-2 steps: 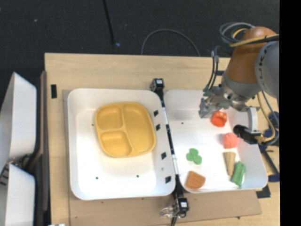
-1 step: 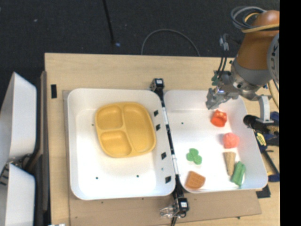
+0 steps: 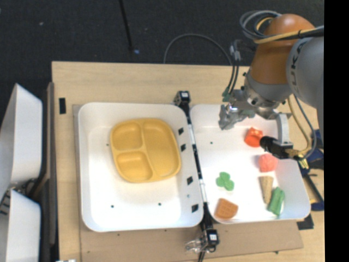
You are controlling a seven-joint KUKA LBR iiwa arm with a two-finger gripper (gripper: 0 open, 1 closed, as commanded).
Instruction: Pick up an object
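Note:
My gripper (image 3: 228, 119) hangs over the far left part of the right bin (image 3: 240, 162), with nothing visible between its fingers. Toy foods lie in that bin: an orange-red piece (image 3: 253, 138) just right of the gripper, a pink piece (image 3: 266, 162), a tan cone (image 3: 265, 186), a green vegetable (image 3: 276, 201), a green clover-shaped piece (image 3: 224, 181) and an orange bread-like piece (image 3: 227, 208) at the front.
The left bin (image 3: 92, 201) holds a yellow divided plate (image 3: 145, 149). A ridge with black clips (image 3: 193, 162) separates the two bins. White boxes (image 3: 22, 141) stand off the bench at the left.

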